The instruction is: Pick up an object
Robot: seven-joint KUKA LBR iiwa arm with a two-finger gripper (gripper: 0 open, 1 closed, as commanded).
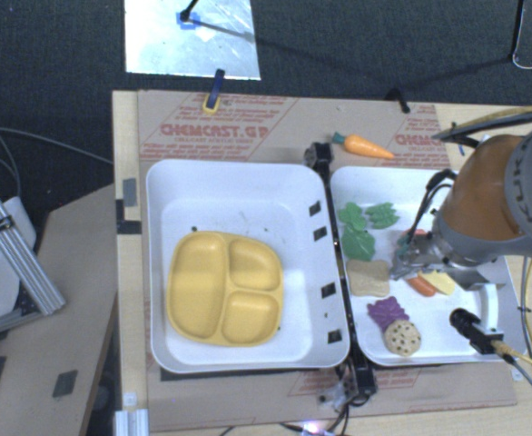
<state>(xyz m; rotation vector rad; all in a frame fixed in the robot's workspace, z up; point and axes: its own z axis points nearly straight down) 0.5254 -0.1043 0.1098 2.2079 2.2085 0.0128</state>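
Observation:
My gripper [409,263] is low in the right bin [368,182], beside a small orange piece [422,287] and a pale yellow piece [442,282]. Green leafy pieces [364,225] lie in the bin's upper left. A tan slice [369,279] rests at the left. A purple bunch [387,312] and a cookie [401,337] sit near the front. The arm's orange band [477,203] hangs above the bin's right half.
The left bin [239,182] holds a yellow divided plate [223,288]. A carrot [363,146] lies on the cardboard behind the right bin. A blue and yellow clip [214,92] sits at the bench's back edge.

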